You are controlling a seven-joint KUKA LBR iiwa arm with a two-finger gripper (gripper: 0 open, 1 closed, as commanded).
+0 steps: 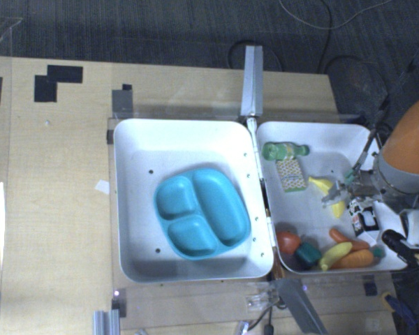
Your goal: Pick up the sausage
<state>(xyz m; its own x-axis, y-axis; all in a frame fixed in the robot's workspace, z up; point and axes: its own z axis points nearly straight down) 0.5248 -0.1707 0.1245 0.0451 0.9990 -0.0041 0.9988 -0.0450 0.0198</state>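
**Sausage lying apart from gripper, near edge of right bin**

I'm seeing the gripper (pixel 346 192) hanging over the right bin (pixel 332 132), by its right wall. I can't tell whether it's released or clenched, and I'm seeing nothing held in it. The sausage (pixel 340 234) is lying nearer the camera than the gripper, not touching it, in the clutter beside the carrot (pixel 357 259) and banana (pixel 333 256). Its long axis is running upper-left to lower-right in view. The patterned packet (pixel 291 174) and green bottle (pixel 285 150) are showing no readable writing.
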